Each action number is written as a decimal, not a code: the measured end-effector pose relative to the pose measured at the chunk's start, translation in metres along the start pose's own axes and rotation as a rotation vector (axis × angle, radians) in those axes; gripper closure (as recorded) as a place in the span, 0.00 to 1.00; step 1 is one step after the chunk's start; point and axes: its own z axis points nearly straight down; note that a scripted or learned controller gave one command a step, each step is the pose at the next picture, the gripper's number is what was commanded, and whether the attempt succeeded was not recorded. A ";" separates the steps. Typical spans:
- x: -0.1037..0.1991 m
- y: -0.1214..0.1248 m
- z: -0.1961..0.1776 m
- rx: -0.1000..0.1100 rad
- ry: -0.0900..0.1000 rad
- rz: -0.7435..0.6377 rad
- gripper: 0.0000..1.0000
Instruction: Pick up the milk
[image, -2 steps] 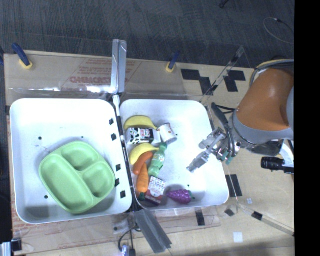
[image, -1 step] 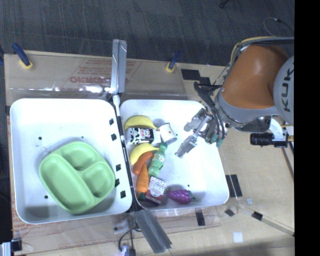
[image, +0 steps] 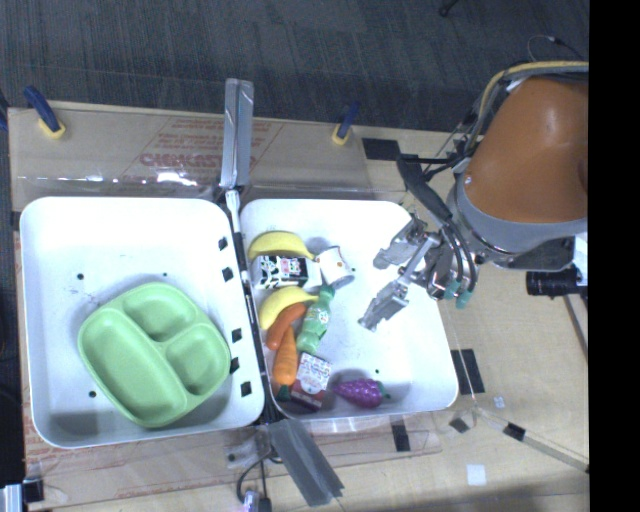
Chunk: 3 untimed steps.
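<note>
The milk (image: 278, 270) is a small carton with black and white patches. It lies on its side at the left of the right bin (image: 425, 345), between two bananas. My gripper (image: 372, 292) hangs over the right half of that bin, about a hand's width to the right of the milk. It is open, with one finger (image: 392, 254) higher in the view than the other and nothing between them. A small white box (image: 333, 266) lies between the milk and the gripper.
One banana (image: 279, 243) lies above the milk and another (image: 283, 302) below it. A green bottle (image: 315, 320), a carrot (image: 287, 352), a red-and-white packet (image: 312, 376) and purple grapes (image: 360, 391) crowd the bin's lower left. A green divided plate (image: 150, 350) sits in the left bin (image: 50, 240).
</note>
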 end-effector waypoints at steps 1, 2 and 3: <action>-0.056 -0.008 0.030 0.000 0.000 -0.197 0.00; -0.097 -0.039 0.070 0.000 0.003 -0.415 0.00; -0.097 -0.039 0.070 0.000 0.003 -0.414 0.00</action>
